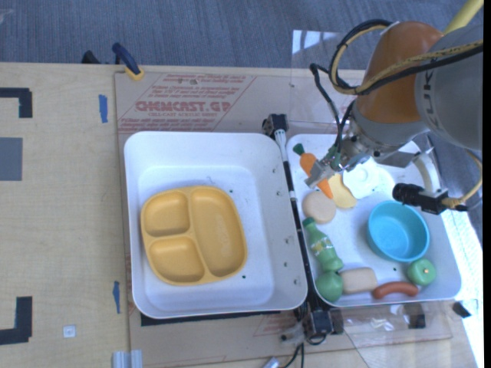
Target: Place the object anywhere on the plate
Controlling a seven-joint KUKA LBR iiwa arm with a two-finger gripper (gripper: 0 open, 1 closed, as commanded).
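The yellow three-compartment plate (pixel 193 234) looks like smooth, faintly glossy plastic. Both shallow white bins (pixel 153 159) appear smooth plastic with a soft sheen. The round blue bowl (pixel 397 232) seems glossy plastic. The tan bench top (pixel 61 228) looks like matt wood.

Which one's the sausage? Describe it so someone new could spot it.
Start at the right bin, the one crowded with toy food. Go to its near edge, below the blue bowl. The sausage lies flat there between a beige bread-like piece and a green apple: the only long, thin, reddish-brown item.
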